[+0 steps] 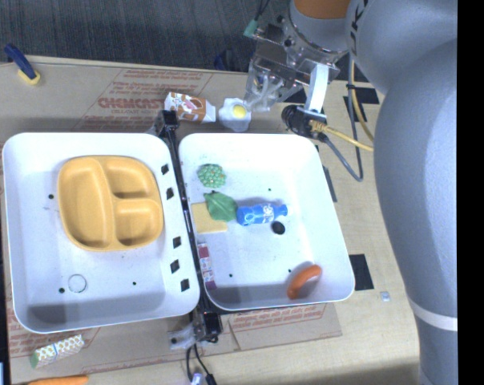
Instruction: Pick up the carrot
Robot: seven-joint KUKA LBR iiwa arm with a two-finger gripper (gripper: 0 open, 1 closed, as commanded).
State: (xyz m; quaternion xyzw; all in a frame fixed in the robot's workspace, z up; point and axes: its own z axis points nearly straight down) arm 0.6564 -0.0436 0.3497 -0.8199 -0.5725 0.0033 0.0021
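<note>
The carrot (304, 279) is a short orange piece lying in the front right corner of the right bin (326, 183), close against its wall. My gripper (266, 91) hangs over the bench just behind the right bin's back rim, far from the carrot and high in the view. A white and yellow fried-egg toy (236, 113) lies on the bench just left of the gripper.
The right bin also holds a green knobbly ball (211, 175), a green leaf (221, 205) on a yellow slice, a blue can (260, 213) and a small black piece (278, 228). A yellow divided plate (110, 200) lies in the left bin (26, 239). A small packet (186, 106) sits behind the bins.
</note>
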